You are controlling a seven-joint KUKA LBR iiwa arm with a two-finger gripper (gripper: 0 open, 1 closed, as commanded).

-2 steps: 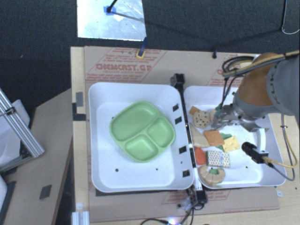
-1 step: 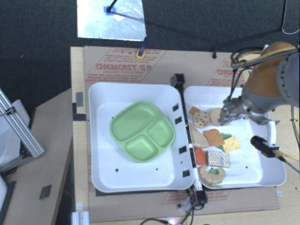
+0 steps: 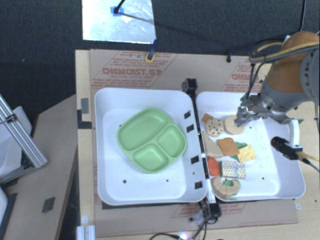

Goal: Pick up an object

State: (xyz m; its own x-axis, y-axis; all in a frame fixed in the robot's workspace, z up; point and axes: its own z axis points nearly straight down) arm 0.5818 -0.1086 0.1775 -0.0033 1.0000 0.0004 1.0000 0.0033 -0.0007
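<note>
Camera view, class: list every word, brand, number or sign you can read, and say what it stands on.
"CHEMCAST G.P", red print on the brown protective sheet under the bins, above the left bin.
The same red print repeats above the right bin, partly hidden by the arm and too blurred to read.
Fainter red lines around both prints: too small to read.

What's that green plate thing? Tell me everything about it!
The green plate is a pale green tray that looks like plastic, with rounded corners and three hollows: one large and two smaller. It lies flat and right side up, turned at a slant, near the middle of the left white bin. Nothing lies on it, and it touches only the bin floor. The toy food and the robot's pincer are over in the other bin.
</note>
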